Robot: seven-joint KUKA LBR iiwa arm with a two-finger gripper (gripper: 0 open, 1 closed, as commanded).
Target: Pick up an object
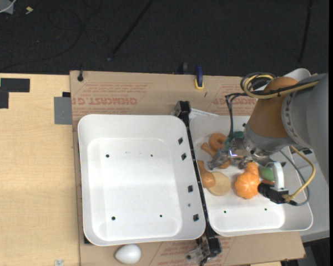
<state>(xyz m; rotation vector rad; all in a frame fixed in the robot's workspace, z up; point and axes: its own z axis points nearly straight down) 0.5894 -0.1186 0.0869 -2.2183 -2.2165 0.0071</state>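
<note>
My arm (pixel 299 115): grey, orange band. 2 white bins (pixel 133 176). Orange pumpkin-like fruit (pixel 246 185), tan doughnut (pixel 216 143), cream disc (pixel 220 183), white egg (pixel 127 254), blue clamp (pixel 199 76).

The two white bins (pixel 133 176) look like smooth plastic with a soft shine. Under them lies a brown cardboard sheet (pixel 133 93), flat and dull. The bench (pixel 28 176) looks like pale wood. The orange pumpkin toy (pixel 246 185) looks smooth. The white egg (pixel 127 254) is glossy.

Red lettering on the cardboard sheet (pixel 127 96) appears upside down, not clearly readable.
</note>
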